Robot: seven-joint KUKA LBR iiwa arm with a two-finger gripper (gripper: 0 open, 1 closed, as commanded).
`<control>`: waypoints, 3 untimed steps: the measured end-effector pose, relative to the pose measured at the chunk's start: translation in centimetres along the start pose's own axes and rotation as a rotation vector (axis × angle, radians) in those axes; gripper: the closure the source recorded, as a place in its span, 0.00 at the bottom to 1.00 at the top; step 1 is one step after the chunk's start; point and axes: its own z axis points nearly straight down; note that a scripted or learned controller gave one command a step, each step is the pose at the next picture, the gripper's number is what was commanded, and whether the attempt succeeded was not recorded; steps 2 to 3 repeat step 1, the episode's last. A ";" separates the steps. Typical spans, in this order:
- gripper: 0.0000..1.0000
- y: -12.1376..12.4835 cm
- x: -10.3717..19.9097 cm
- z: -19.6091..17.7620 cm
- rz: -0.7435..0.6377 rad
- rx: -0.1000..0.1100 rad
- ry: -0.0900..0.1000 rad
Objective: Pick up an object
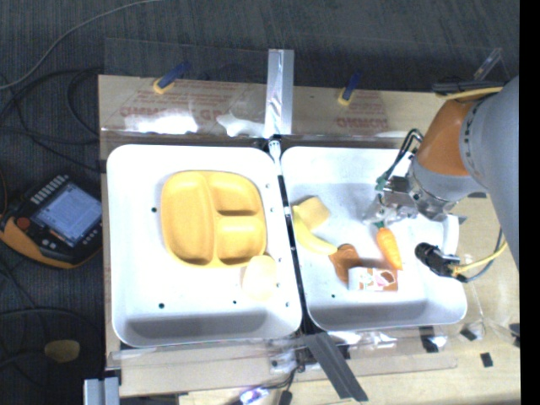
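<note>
In the right bin point(337, 315) lie a toy carrot point(387, 245), a brown piece point(342, 258), a small white and red carton point(372, 280) and pale yellow pieces point(310, 223). My gripper point(386, 210) hangs low over the right bin, just above the carrot's green top end. The wrist body hides the fingertips. The left bin point(135, 310) holds a yellow divided tray point(212, 217) and a cream-coloured piece point(259, 274) by its lower right corner.
The arm point(472, 154) comes in over the right bin's far right corner, with a black cable connector point(432, 258) hanging over the bin's right side. A divider rim point(287, 226) separates the two bins. A handheld pendant point(55, 219) lies off the bench at left.
</note>
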 end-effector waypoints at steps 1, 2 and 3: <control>1.00 -1.2 4.0 -10.8 -0.060 0.005 0.004; 1.00 -1.2 4.0 -10.8 -0.060 0.005 0.004; 1.00 -1.2 4.0 -10.8 -0.060 0.005 0.004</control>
